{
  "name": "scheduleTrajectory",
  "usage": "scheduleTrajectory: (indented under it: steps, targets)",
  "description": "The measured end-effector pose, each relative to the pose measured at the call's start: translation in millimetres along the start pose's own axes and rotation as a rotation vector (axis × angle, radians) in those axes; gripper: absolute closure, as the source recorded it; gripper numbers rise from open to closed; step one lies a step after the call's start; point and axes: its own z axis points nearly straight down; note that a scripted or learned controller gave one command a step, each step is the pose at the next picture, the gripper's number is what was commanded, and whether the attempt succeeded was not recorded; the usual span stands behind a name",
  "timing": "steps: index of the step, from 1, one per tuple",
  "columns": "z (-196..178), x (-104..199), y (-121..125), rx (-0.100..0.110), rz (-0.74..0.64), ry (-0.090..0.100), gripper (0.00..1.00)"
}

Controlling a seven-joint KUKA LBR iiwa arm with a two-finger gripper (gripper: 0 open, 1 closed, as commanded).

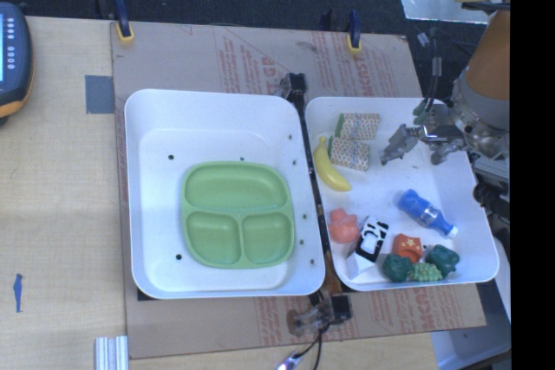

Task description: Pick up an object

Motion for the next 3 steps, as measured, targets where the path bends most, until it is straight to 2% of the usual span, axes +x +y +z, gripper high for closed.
scheduleTrajectory:
  steps: [1, 2, 3]
  targets:
    - [159, -49, -9, 0.004, 0.002, -0.001, 0.00]
    - [152, 13, 80, -0.006, -0.008, 0.000, 0.00]
    - [152, 24, 104, -0.004, -0.001, -0.001, 0.00]
